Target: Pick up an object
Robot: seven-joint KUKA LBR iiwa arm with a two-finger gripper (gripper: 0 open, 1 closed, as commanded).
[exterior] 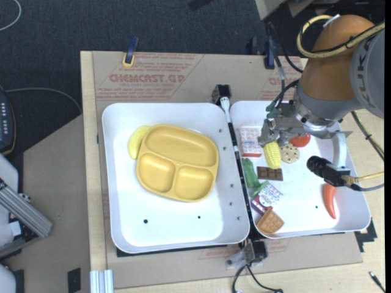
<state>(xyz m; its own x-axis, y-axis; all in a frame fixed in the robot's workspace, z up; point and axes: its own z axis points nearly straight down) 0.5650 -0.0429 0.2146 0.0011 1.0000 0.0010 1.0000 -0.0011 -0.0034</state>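
The brown board-topped bench (pixel 177 72) carries two shallow white plastic bins side by side. The grey arm with its orange band (pixel 333 60) comes in from 3 o'clock and bends down over the right bin (pixel 305 212). The left bin (pixel 171 224) holds a large yellow plastic plate with three compartments (pixel 177 162), lying at its centre. A small yellow curved piece (pixel 137 140) is tucked against the plate's edge at 10 o'clock.

The claw (pixel 274 133) hangs low at about 10 o'clock in the right bin, directly over the upper end of a yellow toy corn cob (pixel 272 155). Whether the claw is open or closed cannot be told, as the wrist hides it, and nothing can be seen held in it.

The cob is crowded. A round speckled tan cookie (pixel 291 155) lies just beside it at 3 o'clock, and a red rounded piece (pixel 300 141) sits beyond that, partly under the wrist. A white and red printed packet (pixel 249 140) lies at the cob's 10 o'clock, near the bin's left wall. A flat dark brown chocolate-like bar (pixel 270 174) lies just below the cob at 6 o'clock, with a long green pod-shaped piece (pixel 248 171) beside it along the left wall.

Farther down, at the bin's 8 o'clock, lies a white and purple wrapper (pixel 269 195), and a tan square waffle (pixel 270 222) sits in the corner at 7 o'clock. An orange carrot-shaped piece (pixel 330 201) lies well apart at 4 o'clock.
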